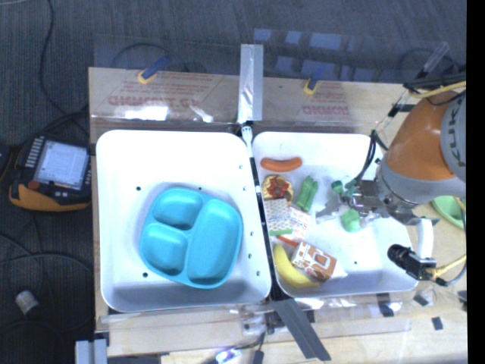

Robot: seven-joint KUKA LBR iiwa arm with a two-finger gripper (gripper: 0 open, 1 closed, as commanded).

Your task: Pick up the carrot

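A small orange tapered piece (286, 241), which I take for the carrot, lies in the right bin (356, 149) near its left wall. It is wedged between a white packet (289, 220), a banana (291, 268) and a small printed box (314, 261), and is partly covered by them. My gripper (345, 205) hangs low over the middle of the same bin, to the right of the carrot and apart from it. A round green item (350, 221) sits right under the gripper.
The right bin also holds an orange-red sausage (281, 163) at the back, a red mesh-like item (277, 188) and a green bottle-like piece (306, 193). The left bin (121, 203) holds a blue divided plate (191, 236). A ridge between the bins runs close beside the carrot.
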